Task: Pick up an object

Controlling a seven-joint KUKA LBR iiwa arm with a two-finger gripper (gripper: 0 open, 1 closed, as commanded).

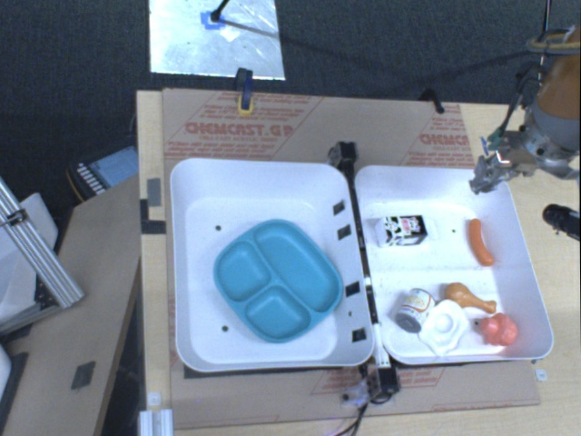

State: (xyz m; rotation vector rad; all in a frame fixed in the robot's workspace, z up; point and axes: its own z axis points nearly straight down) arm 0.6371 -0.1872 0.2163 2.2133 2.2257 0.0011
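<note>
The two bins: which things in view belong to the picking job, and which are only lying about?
For the job:
gripper
sausage
carton
can
fried egg
drumstick
pink toy

Lying about:
blue tray
yellow clamp
foil sheet

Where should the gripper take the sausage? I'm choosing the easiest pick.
Probably at the middle of the sausage, coming straight down with the fingers across its narrow width. It lies flat, long axis roughly up-down in the view, apart from the other items, with bare bin floor on both sides.
</note>
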